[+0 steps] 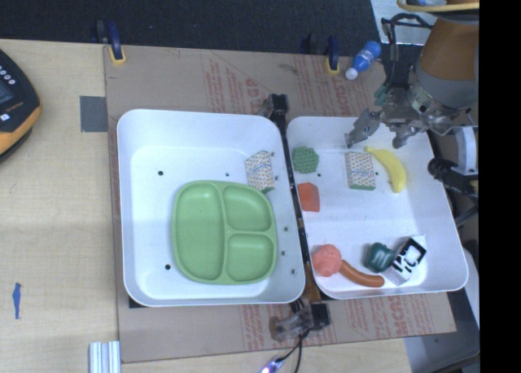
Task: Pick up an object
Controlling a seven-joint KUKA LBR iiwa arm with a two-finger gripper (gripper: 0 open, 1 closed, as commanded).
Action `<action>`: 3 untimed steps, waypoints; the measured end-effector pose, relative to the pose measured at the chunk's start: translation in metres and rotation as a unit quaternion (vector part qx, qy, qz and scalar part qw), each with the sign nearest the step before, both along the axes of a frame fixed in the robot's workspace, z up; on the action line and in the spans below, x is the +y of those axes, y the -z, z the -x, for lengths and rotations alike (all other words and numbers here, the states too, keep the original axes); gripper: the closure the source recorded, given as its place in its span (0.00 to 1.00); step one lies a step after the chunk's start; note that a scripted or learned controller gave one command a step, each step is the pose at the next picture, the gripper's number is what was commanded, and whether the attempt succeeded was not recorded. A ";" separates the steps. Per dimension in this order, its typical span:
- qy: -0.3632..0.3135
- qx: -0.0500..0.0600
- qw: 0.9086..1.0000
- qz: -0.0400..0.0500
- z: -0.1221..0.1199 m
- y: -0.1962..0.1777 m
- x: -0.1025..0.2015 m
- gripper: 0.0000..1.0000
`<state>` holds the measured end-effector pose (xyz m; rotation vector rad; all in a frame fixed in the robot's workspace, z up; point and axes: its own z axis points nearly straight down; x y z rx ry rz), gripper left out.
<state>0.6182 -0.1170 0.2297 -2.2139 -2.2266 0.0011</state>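
Gripper (381,133), fingers spread and grasping nothing, poised above the right bin (440,225) near the banana (390,168) and a patterned sponge block (360,171). Red printing on the cardboard underlay (203,78) is illegible.

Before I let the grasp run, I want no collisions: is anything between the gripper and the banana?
Nothing visible. The gripper, fingers spread open, hangs over the right bin's far edge, with the banana just below it. The patterned block lies beside the banana, not between.
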 end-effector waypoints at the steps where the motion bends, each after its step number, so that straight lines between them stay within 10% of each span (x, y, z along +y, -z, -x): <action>1: 0.001 0.001 1.000 0.001 0.017 0.024 -0.045 0.00; 2: 0.001 0.001 1.000 0.001 0.057 0.082 -0.059 0.00; 3: 0.001 0.000 1.000 0.000 -0.017 0.095 -0.033 0.00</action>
